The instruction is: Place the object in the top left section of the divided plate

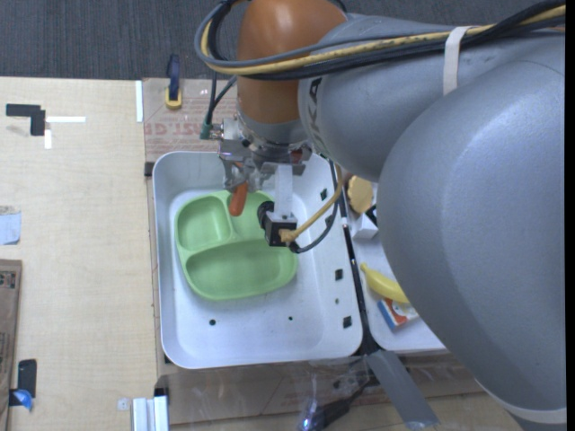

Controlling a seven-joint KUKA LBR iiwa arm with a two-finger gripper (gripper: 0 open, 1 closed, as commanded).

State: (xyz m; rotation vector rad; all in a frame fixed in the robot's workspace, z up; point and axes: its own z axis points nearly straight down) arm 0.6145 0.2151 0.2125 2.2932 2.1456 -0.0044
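A green divided plate (225, 263) lies in the left white bin (260, 339), with two small sections at the top and one large section below. My gripper (241, 185) hangs over the plate's upper edge, about where the two small sections meet. A small orange-red oblong object (237, 202) points down from between its fingers, so the gripper is shut on it. The object's lower tip hangs near the right rim of the top left section (203, 223). The arm's wrist hides most of the top right section.
The right bin (395, 335) holds a yellow banana (384, 285), a pale yellow item (360, 192) and a small red, white and blue item (396, 312). A black cable fitting (274, 224) hangs over the plate's right part. A wooden benchtop (72, 241) lies to the left.
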